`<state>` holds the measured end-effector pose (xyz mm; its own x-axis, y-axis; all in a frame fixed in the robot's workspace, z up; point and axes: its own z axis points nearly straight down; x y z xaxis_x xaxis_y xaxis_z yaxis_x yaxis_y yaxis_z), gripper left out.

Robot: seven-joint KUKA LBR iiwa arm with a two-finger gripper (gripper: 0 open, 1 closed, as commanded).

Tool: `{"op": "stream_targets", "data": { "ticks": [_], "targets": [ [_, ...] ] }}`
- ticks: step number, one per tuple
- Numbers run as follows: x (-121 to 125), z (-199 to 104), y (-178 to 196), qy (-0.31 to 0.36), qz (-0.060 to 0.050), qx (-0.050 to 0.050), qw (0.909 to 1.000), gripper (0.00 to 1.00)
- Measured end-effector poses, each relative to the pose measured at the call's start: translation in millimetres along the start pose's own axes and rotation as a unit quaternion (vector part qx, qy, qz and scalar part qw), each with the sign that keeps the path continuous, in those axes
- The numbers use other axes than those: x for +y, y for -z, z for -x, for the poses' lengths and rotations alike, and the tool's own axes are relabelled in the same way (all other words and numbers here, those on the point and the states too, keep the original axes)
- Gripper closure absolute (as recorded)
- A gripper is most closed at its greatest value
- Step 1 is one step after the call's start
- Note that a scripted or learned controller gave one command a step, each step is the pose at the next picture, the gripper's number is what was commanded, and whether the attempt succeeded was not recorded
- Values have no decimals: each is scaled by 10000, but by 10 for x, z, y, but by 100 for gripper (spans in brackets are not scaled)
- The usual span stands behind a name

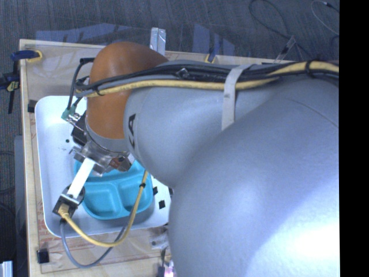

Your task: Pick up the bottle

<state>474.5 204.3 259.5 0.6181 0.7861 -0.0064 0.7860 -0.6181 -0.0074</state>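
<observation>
Grey under an orange band [118, 79], hung low over a white bin [49, 131] with the tool [112, 163] just above a blue moulded tray [115, 199], probably to reach the bottle. Could not tell the tool's grip, nor place the bottle, perhaps masked by the arm [248, 172].

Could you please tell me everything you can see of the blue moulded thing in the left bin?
The blue thing looks like glossy moulded plastic, bright sky blue, with rounded corners and at least two shallow hollows parted by a raised ridge. It lies flat, hollows up, on the floor of the left white bin, toward the bin's lower end in the camera view. The arm hides its upper edge and right side, so its full outline cannot be told.
</observation>
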Motion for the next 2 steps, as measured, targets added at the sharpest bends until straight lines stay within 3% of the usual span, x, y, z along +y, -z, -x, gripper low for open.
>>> {"op": "stream_targets", "data": {
  "ticks": [1, 2],
  "targets": [
    [-93, -115, 883, 2560, 27, 13, 9667, 100],
    [-72, -133, 1776, 2208, 27, 14, 9753, 100]
  ]
}}
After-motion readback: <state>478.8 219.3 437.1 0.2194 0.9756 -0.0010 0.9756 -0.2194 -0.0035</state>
